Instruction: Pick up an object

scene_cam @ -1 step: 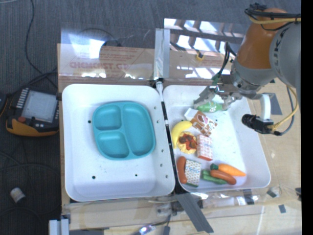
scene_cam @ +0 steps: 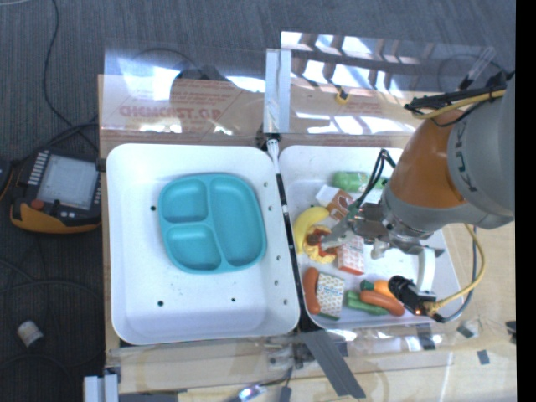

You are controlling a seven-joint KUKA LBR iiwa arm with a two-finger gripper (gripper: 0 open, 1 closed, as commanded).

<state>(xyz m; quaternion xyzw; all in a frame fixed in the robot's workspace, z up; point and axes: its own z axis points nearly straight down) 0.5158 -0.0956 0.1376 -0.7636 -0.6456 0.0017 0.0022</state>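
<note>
Arm over the right bin (scene_cam: 452, 262), gripper (scene_cam: 362, 231) down among the toy food; can't tell its state. Nearest item: a white packet with red print (scene_cam: 352, 258), lying flat just below it. Yellow banana (scene_cam: 308, 221) to the packet's left, orange carrot (scene_cam: 387, 298) below-right. Teal divided plate (scene_cam: 213, 223) in the left bin (scene_cam: 134, 308).

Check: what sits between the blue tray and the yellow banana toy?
In the camera view, just the two bins' adjoining walls: the blue tray sits in the left bin, the banana toy against the right bin's left wall.

Grey arm (scene_cam: 490, 170), orange wrist band (scene_cam: 423, 170)
</note>
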